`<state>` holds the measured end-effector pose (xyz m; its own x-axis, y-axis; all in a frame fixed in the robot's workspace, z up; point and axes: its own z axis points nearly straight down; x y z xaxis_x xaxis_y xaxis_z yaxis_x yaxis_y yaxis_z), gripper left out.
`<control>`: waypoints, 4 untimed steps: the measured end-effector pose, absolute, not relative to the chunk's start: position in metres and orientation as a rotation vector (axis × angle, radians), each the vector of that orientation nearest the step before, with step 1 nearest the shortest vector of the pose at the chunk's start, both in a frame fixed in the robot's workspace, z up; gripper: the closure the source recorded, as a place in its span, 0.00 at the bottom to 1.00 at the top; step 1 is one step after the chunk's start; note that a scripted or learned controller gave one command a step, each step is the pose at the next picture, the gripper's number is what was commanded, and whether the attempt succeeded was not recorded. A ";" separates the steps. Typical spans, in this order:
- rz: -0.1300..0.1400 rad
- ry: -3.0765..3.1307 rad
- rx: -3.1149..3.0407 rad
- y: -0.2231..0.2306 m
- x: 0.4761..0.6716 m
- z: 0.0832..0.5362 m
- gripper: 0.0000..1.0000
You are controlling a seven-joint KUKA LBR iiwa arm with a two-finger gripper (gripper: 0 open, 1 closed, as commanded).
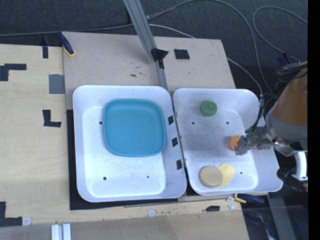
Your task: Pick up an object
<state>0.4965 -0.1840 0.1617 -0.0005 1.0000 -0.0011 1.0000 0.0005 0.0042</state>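
— This is a robotics lab, isn't it?

— Looks so. A plywood bench [30, 114] patched with black tape marks [49, 118], two white bins [85, 184] set side by side, loose cables [215, 6] trailing over dark carpet [50, 9] at the far side.

— And the metal pole [142, 26]?

— A slanted aluminium strut, rising from the bench behind the bins. Nothing homely here.

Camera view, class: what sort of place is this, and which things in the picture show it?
Probably a robotics lab bench set up for grasping trials: two white bins side by side, a robot arm reaching in, loose cables on the dark floor, and tape marks on the wooden board.
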 end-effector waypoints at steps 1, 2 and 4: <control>0.003 2.221 2.218 -0.174 0.497 0.210 1.00; 0.003 2.221 2.219 -0.167 0.499 0.254 1.00; -0.001 2.226 2.219 -0.063 0.497 0.243 1.00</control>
<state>0.4971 -0.0626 0.2433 -0.0031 1.0000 0.0003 1.0000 0.0031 -0.0010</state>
